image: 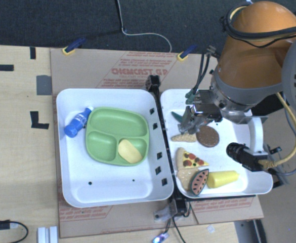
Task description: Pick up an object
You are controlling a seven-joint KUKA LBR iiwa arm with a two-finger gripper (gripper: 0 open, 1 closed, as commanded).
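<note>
My gripper (189,121) hangs low over the left part of the right bin (239,189), under the grey and orange arm. Right below it lies a tan flat piece (182,136), and a brown round cookie (208,137) sits just to its right. A small teal shape (178,117) pokes out at the gripper's left side; I cannot tell whether it is held. Nearer the front are a pizza slice (187,161), a watermelon slice (199,181) and a yellow cylinder (222,178).
The left bin (72,186) holds a green divided plate (112,125) with a yellow lump (130,151) in one compartment, and a blue bottle (77,123) beside it. A black clip divider (158,130) runs between the bins. Cardboard lies under both.
</note>
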